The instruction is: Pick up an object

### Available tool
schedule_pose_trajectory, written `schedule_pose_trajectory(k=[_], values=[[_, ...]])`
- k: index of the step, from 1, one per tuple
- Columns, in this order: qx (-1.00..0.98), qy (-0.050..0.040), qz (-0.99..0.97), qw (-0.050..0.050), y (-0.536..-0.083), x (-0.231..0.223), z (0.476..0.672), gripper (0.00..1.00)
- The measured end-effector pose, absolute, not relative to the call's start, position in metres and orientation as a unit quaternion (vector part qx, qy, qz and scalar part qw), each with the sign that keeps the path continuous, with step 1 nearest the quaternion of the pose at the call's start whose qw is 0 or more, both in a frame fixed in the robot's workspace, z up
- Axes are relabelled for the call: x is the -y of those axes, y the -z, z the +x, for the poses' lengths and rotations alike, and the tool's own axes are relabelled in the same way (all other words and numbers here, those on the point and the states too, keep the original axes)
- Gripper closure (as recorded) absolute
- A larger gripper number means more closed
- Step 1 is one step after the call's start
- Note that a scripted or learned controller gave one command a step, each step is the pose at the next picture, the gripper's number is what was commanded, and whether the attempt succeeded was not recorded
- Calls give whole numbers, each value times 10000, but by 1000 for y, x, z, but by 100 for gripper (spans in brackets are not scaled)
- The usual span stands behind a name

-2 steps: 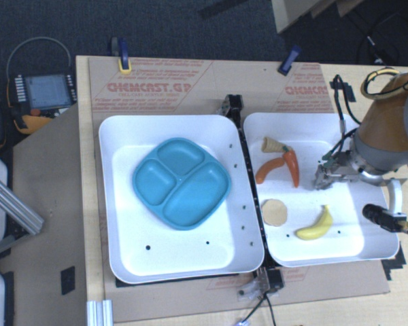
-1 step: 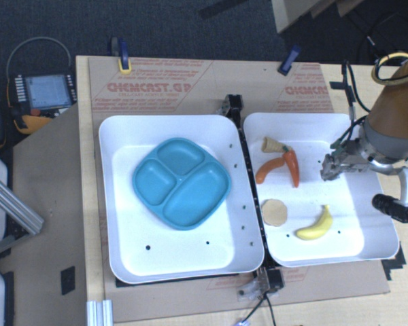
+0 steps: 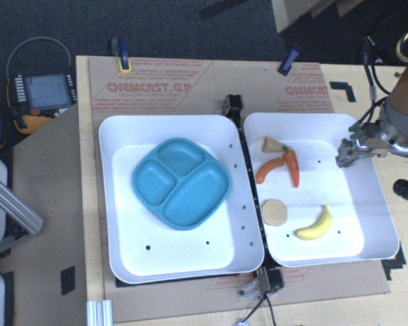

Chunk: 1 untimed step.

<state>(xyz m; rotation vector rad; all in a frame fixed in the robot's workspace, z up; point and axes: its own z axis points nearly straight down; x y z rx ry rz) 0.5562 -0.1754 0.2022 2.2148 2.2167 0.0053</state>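
We see the arm (image 3: pixel 402 124) cut off by the picture's right edge — little beyond its wrist is in frame. The gripper (image 3: pixel 345 156), above the right bin's (image 3: pixel 367 246) right rim, is too small and dark for us to make out its tips. The worktop's (image 3: pixel 88 182) near right corner is hidden under that bin — its printed lettering is partly covered by both bins.
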Motion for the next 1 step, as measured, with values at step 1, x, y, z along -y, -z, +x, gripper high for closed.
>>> schedule_pose_trajectory(k=[1], values=[[-7075, -15, 7067, 35, -240, 176, 558, 100]])
